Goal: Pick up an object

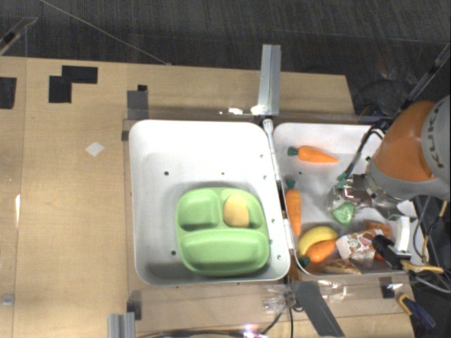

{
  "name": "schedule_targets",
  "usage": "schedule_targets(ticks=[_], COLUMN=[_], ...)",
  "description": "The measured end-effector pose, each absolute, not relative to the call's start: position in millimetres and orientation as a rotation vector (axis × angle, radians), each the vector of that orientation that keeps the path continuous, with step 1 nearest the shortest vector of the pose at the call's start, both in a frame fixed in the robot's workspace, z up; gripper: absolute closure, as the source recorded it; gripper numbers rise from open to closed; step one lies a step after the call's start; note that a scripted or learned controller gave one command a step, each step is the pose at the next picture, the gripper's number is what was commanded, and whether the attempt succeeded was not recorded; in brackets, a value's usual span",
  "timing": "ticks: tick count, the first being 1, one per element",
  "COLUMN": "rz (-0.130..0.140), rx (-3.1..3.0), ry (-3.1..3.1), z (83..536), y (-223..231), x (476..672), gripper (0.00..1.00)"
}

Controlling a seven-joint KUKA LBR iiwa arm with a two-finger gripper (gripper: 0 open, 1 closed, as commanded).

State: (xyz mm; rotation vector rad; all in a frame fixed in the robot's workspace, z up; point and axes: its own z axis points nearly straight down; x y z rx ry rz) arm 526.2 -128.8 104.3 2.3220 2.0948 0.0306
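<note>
Camera view: hand [350, 197] directly above green object [343, 214], touching it; grip state unclear.

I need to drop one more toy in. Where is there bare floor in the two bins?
Left bin: bare all around the green tray, widest behind it. Right bin: one patch between the two carrots; its near end is crowded with toys and the gripper.

We see a grey arm [438, 129] with a broad orange band [404, 146], black cables [361, 150] trailing past its metallic wrist.
</note>
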Motion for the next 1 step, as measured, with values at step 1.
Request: schedule_targets(ticks=[1], rz=[0.006], rx=[2.253], ry=[2.184], z=[207.3], y=[-88.6], x=[559.6], gripper=[1.0])
